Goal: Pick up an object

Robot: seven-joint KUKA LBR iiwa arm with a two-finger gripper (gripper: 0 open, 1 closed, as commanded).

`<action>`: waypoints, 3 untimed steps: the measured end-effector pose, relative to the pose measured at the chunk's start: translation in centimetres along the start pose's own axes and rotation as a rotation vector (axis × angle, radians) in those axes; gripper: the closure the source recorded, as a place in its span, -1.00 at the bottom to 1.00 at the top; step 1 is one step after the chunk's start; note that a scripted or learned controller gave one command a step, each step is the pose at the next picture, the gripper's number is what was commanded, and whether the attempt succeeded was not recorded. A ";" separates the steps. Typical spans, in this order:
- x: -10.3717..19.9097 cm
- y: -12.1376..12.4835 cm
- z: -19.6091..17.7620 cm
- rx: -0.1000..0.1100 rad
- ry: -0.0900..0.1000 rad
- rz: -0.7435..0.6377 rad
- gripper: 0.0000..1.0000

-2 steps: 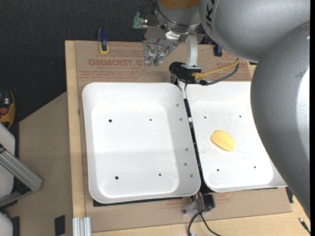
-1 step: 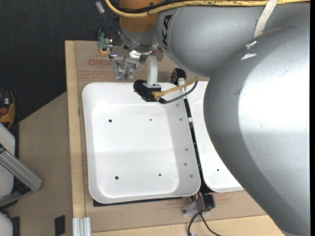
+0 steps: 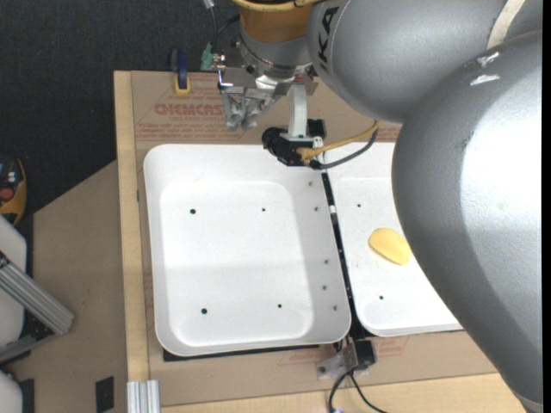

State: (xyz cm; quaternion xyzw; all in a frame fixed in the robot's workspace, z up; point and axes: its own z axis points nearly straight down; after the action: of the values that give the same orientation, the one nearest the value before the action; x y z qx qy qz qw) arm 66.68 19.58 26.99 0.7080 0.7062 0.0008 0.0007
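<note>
Yellow object, the only loose item seen in either bin, was recorded lying flat on the floor of the right-hand bin, right of centre in the frame and close beside the large grey arm link that crossed the right side of the picture. It was touched by nothing. The gripper was located at the upper centre of the frame, above the cardboard-coloured bench surface just beyond the far rim of the left-hand bin, and well apart from the yellow object. Nothing was seen between the fingers; whether they were spread or closed could not be told, since they were viewed nearly end-on and at small size. The left-hand bin was shown with only its dark dot markings. A black fitting with a yellow cable was noted at the far end of the divide between the two bins. The task was judged not yet begun in any effective sense: no grasp had been made, and the whole sequence of travel to the right-hand bin, descent, closure and lift was judged to remain.
</note>
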 end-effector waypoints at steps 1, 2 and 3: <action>-1.8 -1.0 -3.6 -0.003 0.001 -0.001 1.00; 3.2 -0.2 2.0 0.007 0.000 -0.007 1.00; 0.3 0.0 0.5 0.004 -0.001 0.000 1.00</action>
State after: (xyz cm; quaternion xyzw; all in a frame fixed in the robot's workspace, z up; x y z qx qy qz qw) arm 66.65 19.88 26.45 0.7079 0.7063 -0.0006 -0.0003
